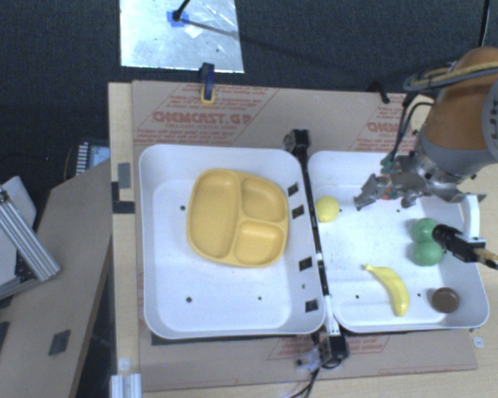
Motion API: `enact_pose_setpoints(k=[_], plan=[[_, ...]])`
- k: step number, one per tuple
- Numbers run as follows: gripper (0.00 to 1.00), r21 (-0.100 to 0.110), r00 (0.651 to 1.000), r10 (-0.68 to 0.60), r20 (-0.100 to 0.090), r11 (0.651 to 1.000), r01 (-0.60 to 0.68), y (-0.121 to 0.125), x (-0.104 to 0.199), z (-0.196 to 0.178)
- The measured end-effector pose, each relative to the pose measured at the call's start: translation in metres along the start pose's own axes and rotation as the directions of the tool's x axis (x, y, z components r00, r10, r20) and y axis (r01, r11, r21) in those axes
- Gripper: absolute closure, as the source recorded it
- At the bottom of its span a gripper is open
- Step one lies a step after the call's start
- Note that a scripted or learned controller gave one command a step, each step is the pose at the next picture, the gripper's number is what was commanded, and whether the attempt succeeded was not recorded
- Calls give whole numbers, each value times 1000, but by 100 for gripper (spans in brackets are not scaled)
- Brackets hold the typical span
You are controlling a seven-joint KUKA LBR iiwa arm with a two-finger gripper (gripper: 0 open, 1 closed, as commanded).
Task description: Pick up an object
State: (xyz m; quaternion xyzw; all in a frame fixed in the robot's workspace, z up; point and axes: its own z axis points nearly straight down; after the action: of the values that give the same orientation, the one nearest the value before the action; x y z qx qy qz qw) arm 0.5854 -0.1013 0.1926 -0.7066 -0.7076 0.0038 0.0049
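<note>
The right bin (349, 309) holds a yellow ball (327, 209) at its left wall, a yellow banana (391, 288) near the front, a green pear-like object (426, 241) on the right and a small brown disc (445, 299) at the front right corner. My gripper (375, 192) hangs over the back part of the right bin, to the right of the yellow ball and apart from it. Nothing is seen between its fingers.
The left bin (162, 297) bears a yellow divided plate (236, 217). A black divider strip (307, 230) runs between the bins. A black cable fitting (455, 245) crosses beside the green object. A shiny sheet (181, 21) lies behind the bench.
</note>
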Motion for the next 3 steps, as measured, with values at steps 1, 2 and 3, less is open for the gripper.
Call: enact_pose_setpoints(k=[1,2,3], plan=[[0,-13,1000,-2,1,1000,2,3,0,-8],[0,-11,1000,0,1,1000,0,7,0,54],[0,-9,1000,1,1,1000,-1,8,0,106]])
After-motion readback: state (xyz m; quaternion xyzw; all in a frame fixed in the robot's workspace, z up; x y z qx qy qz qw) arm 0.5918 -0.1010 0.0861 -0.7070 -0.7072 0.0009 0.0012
